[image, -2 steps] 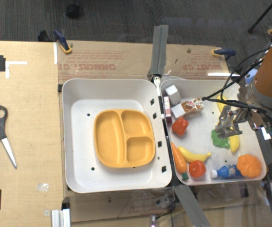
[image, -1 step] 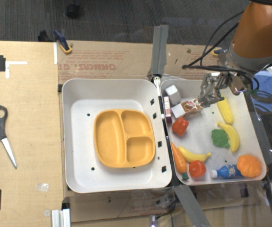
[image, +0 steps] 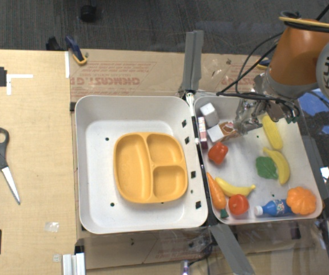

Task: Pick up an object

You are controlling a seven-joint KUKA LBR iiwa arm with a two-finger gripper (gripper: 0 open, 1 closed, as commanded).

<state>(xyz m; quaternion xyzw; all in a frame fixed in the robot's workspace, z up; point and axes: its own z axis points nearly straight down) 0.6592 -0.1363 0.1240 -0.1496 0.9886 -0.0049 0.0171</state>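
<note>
My gripper [image: 246,118] hangs low over the back of the right bin [image: 312,153], under the orange wrist band [image: 301,53]. Just left of it lie a small red-brown packet [image: 228,129], a white box [image: 215,133] and a grey-white block [image: 207,112]. A yellow corn-like piece [image: 272,132] lies to its right. Further forward are a red tomato [image: 218,152], a green vegetable [image: 266,168], a banana [image: 281,166], a second banana [image: 236,187], a carrot [image: 217,192], another tomato [image: 238,204], a blue-white bottle [image: 274,208] and an orange pumpkin [image: 300,200]. I see nothing lifted.
The left bin [image: 90,153] holds a yellow divided plate [image: 151,167]. Scissors [image: 3,159] lie on the wooden bench at far left. Cables [image: 250,67] loop from the arm above the right bin's back edge. A grey divider bar [image: 191,62] stands between the bins at the back.
</note>
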